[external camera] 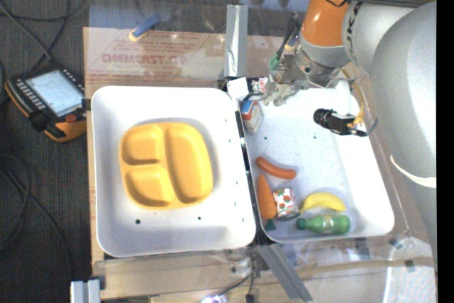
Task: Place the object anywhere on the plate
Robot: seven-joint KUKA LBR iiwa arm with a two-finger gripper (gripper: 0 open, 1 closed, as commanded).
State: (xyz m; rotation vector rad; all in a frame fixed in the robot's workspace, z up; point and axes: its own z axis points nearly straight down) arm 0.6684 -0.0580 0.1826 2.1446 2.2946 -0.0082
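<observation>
- Gripper [278, 92] hangs at the far left corner of the right bin [369, 184]; whether it grips anything I cannot tell
- Small carton [249, 115] stands just beside it
- Sausage [276, 167], carrot [265, 196], banana [323, 202], green bottle [324, 224] lie nearer
- Yellow plate [167, 164] sits in the left bin [106, 223]

arm [397, 46] cut off at right edge, carrot [266, 196] tip behind small carton [284, 202]
</observation>
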